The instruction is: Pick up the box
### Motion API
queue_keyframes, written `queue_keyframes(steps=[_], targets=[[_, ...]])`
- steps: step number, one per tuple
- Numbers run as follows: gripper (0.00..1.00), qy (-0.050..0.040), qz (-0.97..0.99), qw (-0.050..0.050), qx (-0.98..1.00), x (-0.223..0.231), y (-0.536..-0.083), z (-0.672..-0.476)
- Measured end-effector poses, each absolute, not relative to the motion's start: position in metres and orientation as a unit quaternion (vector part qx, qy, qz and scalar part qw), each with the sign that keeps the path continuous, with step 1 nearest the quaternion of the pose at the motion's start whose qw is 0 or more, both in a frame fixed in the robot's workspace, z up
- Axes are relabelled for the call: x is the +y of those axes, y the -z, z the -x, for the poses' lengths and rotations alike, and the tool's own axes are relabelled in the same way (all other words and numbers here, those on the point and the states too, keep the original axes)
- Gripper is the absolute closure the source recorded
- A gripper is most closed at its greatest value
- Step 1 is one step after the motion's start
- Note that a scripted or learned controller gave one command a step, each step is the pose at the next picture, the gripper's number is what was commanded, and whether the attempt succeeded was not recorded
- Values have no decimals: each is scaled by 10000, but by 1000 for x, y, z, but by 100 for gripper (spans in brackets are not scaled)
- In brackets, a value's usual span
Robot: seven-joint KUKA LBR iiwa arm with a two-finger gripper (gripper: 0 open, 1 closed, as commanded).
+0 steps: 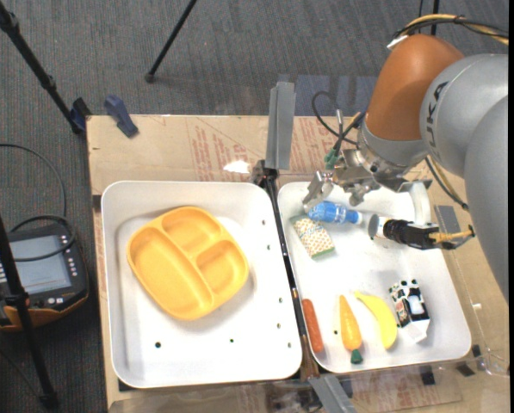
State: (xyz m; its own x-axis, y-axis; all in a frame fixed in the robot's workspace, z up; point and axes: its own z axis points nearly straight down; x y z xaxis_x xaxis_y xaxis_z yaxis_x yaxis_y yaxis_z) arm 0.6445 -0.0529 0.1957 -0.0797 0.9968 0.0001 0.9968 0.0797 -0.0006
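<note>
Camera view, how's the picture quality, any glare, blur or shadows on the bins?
Camera view: even, soft lighting; the white right-hand bin looks bright but not blown out; a faint shadow lies beside the yellow divided plastic plate in the white left-hand bin; the small black-and-white carton box is slightly soft, its print unreadable.

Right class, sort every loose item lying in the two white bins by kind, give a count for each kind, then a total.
Divided plates: 1, the yellow plate
Bottles: 1, the blue water bottle
Sponges: 1, the green sponge
Cartons or boxes: 1, the black and white box
Toy foods: 3, the hot dog, the carrot, the banana
Total: 7
</note>
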Motion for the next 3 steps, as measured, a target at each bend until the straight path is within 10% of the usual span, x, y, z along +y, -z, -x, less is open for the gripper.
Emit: queue_keyframes(steps=[2, 3], targets=[[0, -4, 6207, 14, -7841, -88, -107, -601], [0, -6, 6382, 15, -7699, -91, -87, -642]])
